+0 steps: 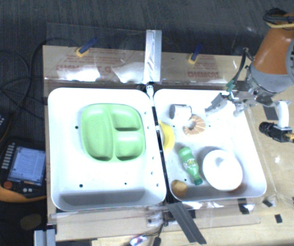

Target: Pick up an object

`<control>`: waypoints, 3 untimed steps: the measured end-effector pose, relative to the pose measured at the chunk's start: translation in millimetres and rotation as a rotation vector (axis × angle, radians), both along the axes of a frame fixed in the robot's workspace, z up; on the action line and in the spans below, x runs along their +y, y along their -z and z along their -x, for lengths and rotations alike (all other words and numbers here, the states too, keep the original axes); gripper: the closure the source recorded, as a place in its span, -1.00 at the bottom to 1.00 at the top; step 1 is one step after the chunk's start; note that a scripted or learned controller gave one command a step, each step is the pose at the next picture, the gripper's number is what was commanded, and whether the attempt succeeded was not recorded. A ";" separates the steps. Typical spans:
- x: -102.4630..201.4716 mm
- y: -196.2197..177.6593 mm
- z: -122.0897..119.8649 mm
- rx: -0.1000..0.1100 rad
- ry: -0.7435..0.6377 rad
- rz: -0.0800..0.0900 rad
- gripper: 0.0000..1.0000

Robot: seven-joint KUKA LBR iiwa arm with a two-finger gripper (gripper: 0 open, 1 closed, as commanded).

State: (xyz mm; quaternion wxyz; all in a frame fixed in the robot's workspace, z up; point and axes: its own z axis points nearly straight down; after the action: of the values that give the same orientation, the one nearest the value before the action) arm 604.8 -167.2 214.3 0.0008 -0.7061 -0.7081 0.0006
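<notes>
Looking down on two white bins side by side. In the left bin [60, 188], a green divided plate [112, 131], lying flat. In the right bin [249, 152], several things close together: a small white cup [179, 111] on its side at the far part, a ridged tan shell [193, 125] just beside it, a yellow banana [167, 136] against the left wall, a green bottle [190, 165] lying flat near the middle, a white round lid [222, 169] just right of the bottle, a brown ball [179, 187] at the near edge. Hanging over the far right corner, the gripper [228, 101] (fingers spread, nothing between them), apart from all objects.
</notes>
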 end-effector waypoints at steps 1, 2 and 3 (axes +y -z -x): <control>34.2 121.0 -13.0 -0.002 -0.116 0.000 -1.00; 35.3 112.8 -12.9 0.000 -0.117 -0.003 1.00; 88.2 30.8 -52.0 -0.001 -0.232 0.000 1.00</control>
State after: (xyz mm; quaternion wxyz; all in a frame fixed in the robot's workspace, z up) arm 656.8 -79.1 183.6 0.0001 -0.6195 -0.7850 0.0003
